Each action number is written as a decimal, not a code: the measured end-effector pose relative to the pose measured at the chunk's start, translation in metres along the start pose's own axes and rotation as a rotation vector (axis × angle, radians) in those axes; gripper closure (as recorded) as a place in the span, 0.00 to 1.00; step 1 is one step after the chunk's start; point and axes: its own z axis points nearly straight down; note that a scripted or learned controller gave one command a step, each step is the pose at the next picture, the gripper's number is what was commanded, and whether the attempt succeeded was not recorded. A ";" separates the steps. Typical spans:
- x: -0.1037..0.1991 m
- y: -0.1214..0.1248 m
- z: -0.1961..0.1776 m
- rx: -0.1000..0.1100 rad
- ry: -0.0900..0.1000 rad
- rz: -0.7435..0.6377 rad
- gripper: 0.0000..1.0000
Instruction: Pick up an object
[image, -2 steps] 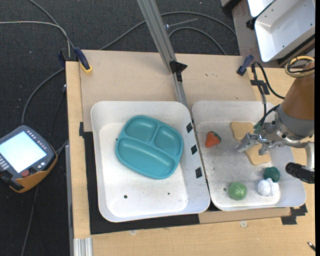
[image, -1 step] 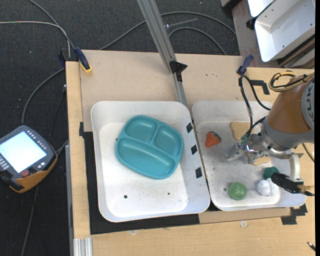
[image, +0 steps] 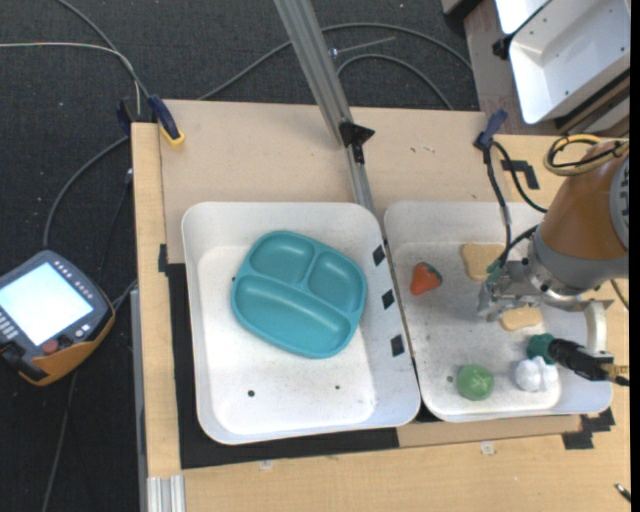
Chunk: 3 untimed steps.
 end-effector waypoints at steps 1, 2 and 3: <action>-0.001 0.002 -0.043 -0.005 -0.003 -0.002 1.00; -0.001 0.005 -0.087 -0.006 -0.003 -0.002 1.00; -0.001 0.007 -0.123 -0.006 -0.003 -0.002 1.00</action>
